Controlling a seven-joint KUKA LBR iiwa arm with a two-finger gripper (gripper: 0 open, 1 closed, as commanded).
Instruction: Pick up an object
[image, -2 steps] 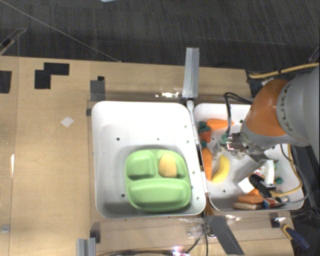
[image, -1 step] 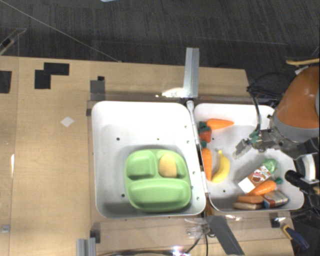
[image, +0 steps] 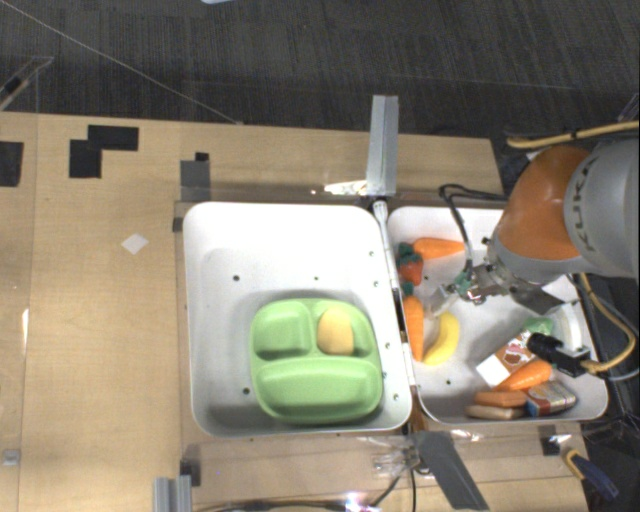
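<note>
On the tan bench (image: 90, 330) before dark carpet (image: 250, 50), jaws (image: 470, 287) whose opening I cannot tell.

The tabletop (image: 100, 330) is pale wood with black square markings near its far left edge. Directly on it sit two shallow white bins side by side, touching along a shared middle wall: the left bin (image: 215, 250) and, just right of it, the right bin (image: 585, 405). A grey metal post (image: 383, 145) stands on the tabletop just beyond the left bin's far right corner, and a small dark bracket (image: 196, 178) sits just beyond that bin's far left corner.
</note>
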